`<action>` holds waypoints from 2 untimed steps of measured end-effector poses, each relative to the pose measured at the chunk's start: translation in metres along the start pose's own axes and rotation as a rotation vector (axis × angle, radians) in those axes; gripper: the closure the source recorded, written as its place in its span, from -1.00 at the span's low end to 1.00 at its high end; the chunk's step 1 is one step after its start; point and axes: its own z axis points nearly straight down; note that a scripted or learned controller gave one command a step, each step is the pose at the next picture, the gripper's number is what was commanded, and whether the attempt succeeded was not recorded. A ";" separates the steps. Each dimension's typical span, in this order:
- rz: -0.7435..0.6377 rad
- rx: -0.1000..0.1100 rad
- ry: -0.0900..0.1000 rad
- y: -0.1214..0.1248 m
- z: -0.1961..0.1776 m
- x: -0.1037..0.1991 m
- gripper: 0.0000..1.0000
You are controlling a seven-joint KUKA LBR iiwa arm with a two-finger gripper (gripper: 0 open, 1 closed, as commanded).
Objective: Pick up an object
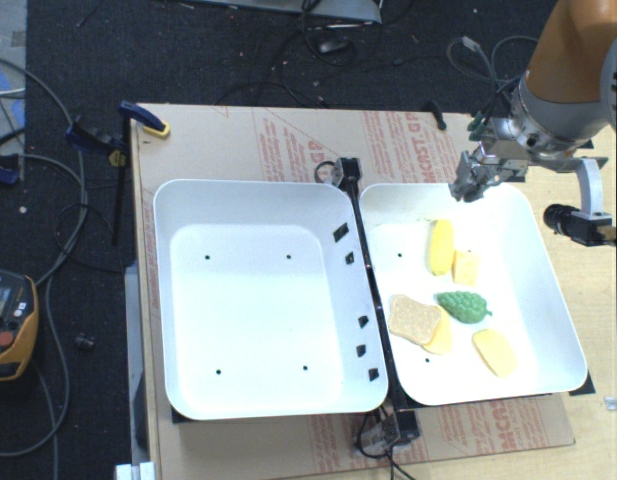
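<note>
One tan slice [415, 319] partly hides a yellow piece [441, 338] beneath it.

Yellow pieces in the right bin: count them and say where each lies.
4. A long yellow piece at the top, a small block touching its right, a piece partly under the tan slice, and one lower right. More could hide underneath.

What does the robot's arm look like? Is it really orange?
Partly! The arm has a big rounded orange part up top, then a grey metal ring beneath it. At the end sits the gripper, a small dark grey metal piece. Thin cables, some with green bits, run alongside the wrist.
</note>
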 end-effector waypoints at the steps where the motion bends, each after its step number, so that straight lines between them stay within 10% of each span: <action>1: -0.002 0.001 0.001 -0.010 0.018 0.049 1.00; 2: -0.001 0.000 0.000 -0.016 0.036 0.096 1.00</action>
